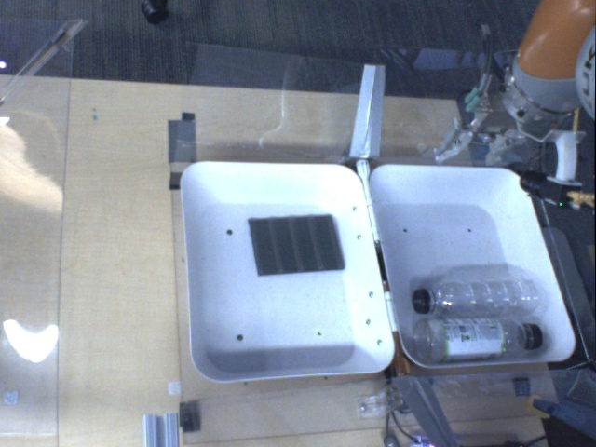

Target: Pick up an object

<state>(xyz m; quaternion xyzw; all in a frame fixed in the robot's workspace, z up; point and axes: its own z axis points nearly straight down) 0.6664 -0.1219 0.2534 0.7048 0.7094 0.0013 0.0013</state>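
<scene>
The pale wooden bench [102, 250] spreads across the view, bearing two shallow white bins side by side. The left bin [209, 343] holds a dark grey ribbed rectangular mat [296, 245] lying flat near its middle, a little toward the far side. The right bin [447, 203] touches the left one along a shared edge, and two clear plastic bottles lie on their sides in its near part. The farther bottle [480, 295] has its dark cap pointing left; the nearer bottle [470, 338], which carries a label, lies just beside it, roughly parallel, with its dark cap pointing right, close to the bin's near wall. The two bottles look to be touching or nearly so along their lengths. The arm [559, 40], grey with its orange band, comes in at the upper right corner, above the far right corner of the right bin. The hand [466, 138] hangs over the bench just beyond the right bin's far rim, well apart from both bottles; its metal fingers appear as a blurred tangle, so whether they are spread or pressed together cannot be told, and nothing is seen between them.
</scene>
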